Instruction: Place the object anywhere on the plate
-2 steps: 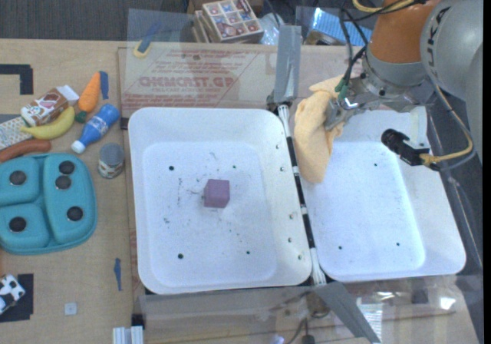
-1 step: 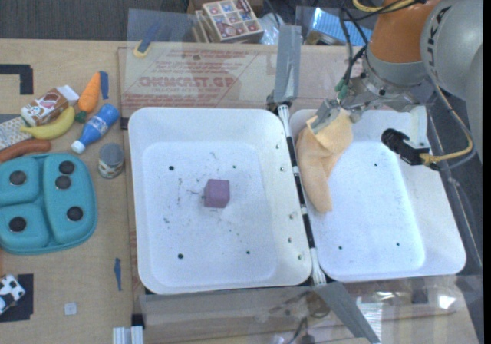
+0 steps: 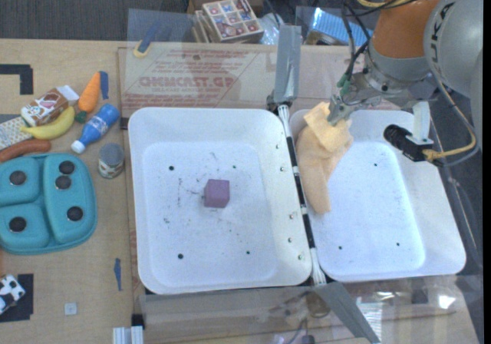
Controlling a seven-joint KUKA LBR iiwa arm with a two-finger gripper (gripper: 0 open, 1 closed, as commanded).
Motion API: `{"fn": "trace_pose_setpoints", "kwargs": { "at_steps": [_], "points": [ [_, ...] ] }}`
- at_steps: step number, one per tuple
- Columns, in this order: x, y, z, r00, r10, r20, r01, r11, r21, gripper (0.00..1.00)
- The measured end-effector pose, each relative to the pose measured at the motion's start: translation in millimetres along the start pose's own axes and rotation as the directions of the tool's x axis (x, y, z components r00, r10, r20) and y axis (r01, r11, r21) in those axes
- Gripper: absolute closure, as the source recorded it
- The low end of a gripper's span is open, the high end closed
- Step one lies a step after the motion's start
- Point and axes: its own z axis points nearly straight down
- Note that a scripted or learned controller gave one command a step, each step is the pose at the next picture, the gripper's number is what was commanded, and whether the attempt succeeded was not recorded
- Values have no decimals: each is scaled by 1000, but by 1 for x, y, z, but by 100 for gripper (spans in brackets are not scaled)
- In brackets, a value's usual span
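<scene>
The tool (image 3: 337, 108) appears to pinch the top of a yellow cloth (image 3: 318, 158) hanging below it; carrying underway, no plate evident, so next needs locating one.

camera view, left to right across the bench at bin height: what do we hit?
Teal tray → small can → left white bin with the purple block in it → yellow cloth hanging from the gripper → right white bin.
</scene>
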Motion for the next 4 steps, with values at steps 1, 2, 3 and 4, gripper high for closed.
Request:
{"fn": "trace_pose_setpoints", "kwargs": {
  "at_steps": [1,2,3,4],
  "points": [
    [0,0,0,1000,0,0,0,1000,0,0],
    [-1,1,-10,1000,-1,4,1,1000,-4,100],
    [-1,1,-10,1000,-1,4,1,1000,-5,0],
    [-2,3,-20,1000,-2,7,2,1000,-10,100]
  ]
}}
